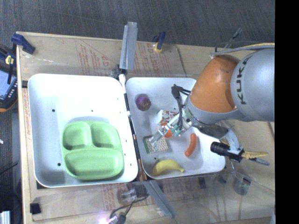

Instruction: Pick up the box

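In right bin (pixel 140 125), box (pixel 156 144), banana (pixel 167 167), sausage (pixel 190 145)

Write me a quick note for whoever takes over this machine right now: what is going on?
Gripper: low in the right bin, over the box; whether it grips is unclear.
Box: lying on that bin's floor, left of the sausage, above the banana. A purple ball sits farther back.
Left bin: holds a green tray.
Done: arm is at the box.
Left: grip and lift.
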`<state>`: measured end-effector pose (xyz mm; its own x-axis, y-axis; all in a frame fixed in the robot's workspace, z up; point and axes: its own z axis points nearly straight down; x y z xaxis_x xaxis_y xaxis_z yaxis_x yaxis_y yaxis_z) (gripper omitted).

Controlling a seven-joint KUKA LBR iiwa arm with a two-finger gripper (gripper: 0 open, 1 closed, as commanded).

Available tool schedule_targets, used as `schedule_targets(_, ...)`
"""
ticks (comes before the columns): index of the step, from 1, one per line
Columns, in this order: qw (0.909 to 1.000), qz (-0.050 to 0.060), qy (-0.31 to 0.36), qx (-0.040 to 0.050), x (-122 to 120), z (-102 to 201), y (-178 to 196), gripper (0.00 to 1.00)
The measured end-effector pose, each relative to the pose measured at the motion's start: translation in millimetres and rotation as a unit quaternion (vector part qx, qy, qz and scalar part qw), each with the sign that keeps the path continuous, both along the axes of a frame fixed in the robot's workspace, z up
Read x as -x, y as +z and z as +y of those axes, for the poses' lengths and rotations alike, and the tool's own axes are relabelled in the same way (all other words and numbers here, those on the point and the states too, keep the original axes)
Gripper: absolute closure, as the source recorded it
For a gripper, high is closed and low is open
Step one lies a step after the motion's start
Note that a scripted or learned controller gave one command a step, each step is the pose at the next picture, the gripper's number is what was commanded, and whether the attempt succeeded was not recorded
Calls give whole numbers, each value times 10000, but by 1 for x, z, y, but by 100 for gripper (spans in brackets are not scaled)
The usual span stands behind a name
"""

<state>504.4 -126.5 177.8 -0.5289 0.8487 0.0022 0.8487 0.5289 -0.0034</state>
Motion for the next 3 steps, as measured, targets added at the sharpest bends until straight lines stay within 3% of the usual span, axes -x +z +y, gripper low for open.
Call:
schedule_targets(1, 9994, -19, 358, 4, -27, -70, 29, 0)
schedule_targets(2, 9989, -18, -471, -1, -13, -41, -72, 0)
schedule_targets(3, 9920, -10, -1264, 5, -36, -83, -24, 0)
